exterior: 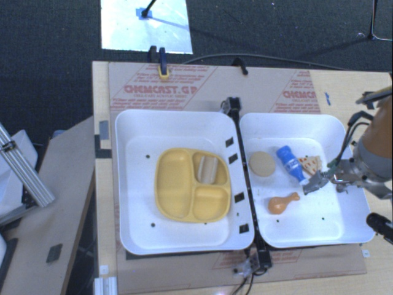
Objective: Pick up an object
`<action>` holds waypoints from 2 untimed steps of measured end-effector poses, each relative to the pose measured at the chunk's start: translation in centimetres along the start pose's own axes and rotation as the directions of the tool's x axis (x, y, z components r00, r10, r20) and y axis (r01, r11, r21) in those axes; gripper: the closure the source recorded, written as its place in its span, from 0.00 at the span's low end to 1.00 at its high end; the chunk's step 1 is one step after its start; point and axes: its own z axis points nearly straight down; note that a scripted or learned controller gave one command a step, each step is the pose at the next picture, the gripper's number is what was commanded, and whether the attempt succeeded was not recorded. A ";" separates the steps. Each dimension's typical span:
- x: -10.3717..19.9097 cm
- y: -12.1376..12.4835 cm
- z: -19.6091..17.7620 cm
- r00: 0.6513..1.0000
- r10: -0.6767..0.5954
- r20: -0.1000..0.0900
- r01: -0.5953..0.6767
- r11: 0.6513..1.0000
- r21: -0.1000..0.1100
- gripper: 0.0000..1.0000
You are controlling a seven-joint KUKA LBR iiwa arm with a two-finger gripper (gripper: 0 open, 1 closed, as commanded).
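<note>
Blue bottle (289,162) lies flat in the right bin (334,226), far-middle part, long axis slanting from far-left down to near-right. Its near-right end is touching or overlapping a tan cracker piece (310,163), cannot tell which sits on top. Gripper (313,185) is just beside that near-right end, slightly nearer the camera and to the right, so the bottle lies up-left from the fingertips, roughly along the line the arm (374,158) reaches in on. Judgement: bottle is the closest candidate; the coming move would be a short shift far-left, and the jaws would want to close across the bottle's short width, not along its slant. Nothing seen between the fingers; whether they are spread or closed cannot be told at this size. Orange drumstick toy (282,203) lies near-left of the gripper, thin end pointing right toward it, also near, a second possible target. Round tan disc (262,163) sits left of the bottle, apart from it, close to the divider between bins. Left bin (135,165) holds a yellow tray (175,186) with a greyish cup-like item (207,169) in its far-right compartment, well apart from the gripper. Risk by judgement: cracker gets nudged or pinched with the bottle.
</note>
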 end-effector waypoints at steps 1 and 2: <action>0.0 0.3 -0.5 1.000 -0.003 0.003 0.003 1.000 -0.012 0.00; 0.0 0.9 3.8 1.000 -0.002 0.001 0.002 1.000 -0.009 0.00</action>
